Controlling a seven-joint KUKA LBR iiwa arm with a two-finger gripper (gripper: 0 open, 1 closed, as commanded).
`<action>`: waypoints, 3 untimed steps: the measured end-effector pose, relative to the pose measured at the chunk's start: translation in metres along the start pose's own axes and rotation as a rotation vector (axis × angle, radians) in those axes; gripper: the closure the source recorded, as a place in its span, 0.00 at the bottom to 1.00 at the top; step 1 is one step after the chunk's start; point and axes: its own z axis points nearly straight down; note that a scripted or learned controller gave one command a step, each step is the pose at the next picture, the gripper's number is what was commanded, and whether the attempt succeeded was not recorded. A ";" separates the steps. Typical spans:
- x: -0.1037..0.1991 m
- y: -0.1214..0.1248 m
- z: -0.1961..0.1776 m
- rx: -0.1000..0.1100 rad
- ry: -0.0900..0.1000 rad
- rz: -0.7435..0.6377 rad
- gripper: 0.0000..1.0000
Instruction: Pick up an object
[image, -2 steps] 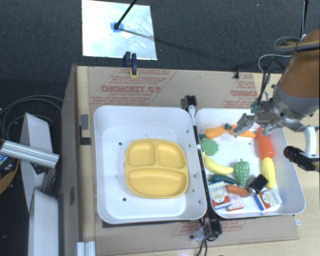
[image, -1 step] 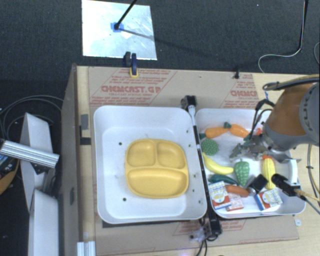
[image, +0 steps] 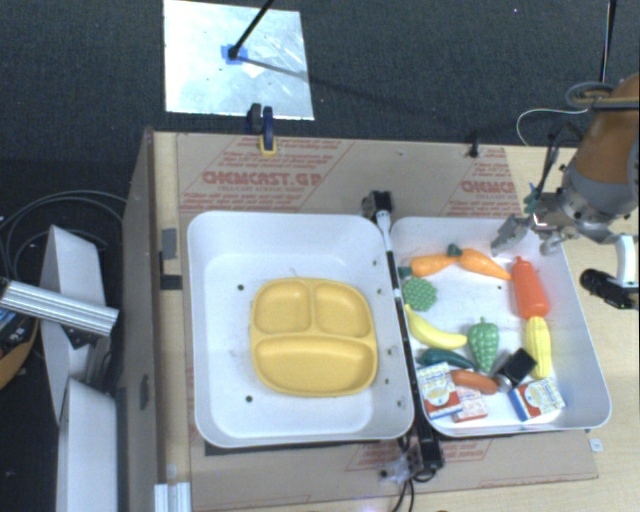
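two glossy white bins (image: 300, 240); moulded yellow three-compartment tray (image: 313, 335) in left.

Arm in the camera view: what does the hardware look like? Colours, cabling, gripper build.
The arm enters at the right: a rounded orange band above a grey metallic wrist housing. Thin grey cables loop around its upper part, and a dark thin line runs up past it. The gripper is a small grey metal assembly with slim fingers; its detail is too small to make out. No markings are legible.
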 end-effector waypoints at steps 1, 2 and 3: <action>0.071 0.023 0.060 -0.014 -0.003 0.002 0.00; 0.020 -0.043 0.021 0.004 0.001 0.003 0.00; 0.050 -0.083 0.069 0.006 0.003 0.002 0.00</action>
